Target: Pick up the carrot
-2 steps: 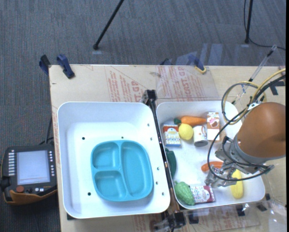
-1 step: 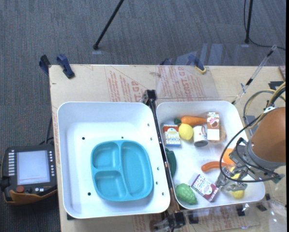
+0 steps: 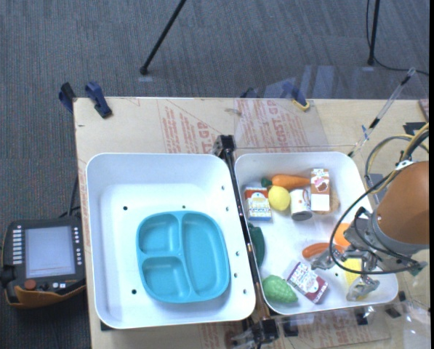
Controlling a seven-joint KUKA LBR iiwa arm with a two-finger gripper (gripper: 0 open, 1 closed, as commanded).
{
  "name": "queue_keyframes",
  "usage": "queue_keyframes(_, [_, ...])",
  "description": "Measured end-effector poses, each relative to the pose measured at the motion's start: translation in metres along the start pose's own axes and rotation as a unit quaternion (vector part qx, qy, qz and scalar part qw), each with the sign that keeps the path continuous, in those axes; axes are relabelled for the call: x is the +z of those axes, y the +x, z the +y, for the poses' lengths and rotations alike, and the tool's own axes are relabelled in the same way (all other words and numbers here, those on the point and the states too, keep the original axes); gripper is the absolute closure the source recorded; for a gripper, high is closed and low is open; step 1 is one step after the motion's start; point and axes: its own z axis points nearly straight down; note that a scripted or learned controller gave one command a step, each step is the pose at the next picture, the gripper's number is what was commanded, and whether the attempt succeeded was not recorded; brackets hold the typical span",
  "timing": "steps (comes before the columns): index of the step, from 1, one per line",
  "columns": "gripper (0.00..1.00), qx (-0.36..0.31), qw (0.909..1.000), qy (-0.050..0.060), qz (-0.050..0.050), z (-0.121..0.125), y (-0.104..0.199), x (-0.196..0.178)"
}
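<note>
The grey arm's orange-banded wrist fills the near right corner of the right-hand shallow white plastic bin. From the left: a turquoise moulded divided plate in the left bin, then toy food, among it the smooth orange tapered carrot lying at the right bin's far side, long axis running left-right, beside a yellow lemon. The two-finger gripper hangs low at the near right corner; how far its fingers stand apart I cannot tell. The carrot lies up-left of it, well apart.
</note>
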Motion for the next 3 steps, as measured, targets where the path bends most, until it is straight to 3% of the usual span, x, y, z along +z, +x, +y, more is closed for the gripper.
queue_keyframes(1, [0.00, 0.130, 0.9915, 0.001, -0.001, -0.051, -0.038, -0.001])
queue_keyframes(2, [1.00, 0.131, 0.9914, 0.000, -0.003, -0.050, -0.040, -0.010])
queue_keyframes(3, [1.00, 0.332, 0.9432, 0.002, -0.002, -0.031, -0.062, -0.058])
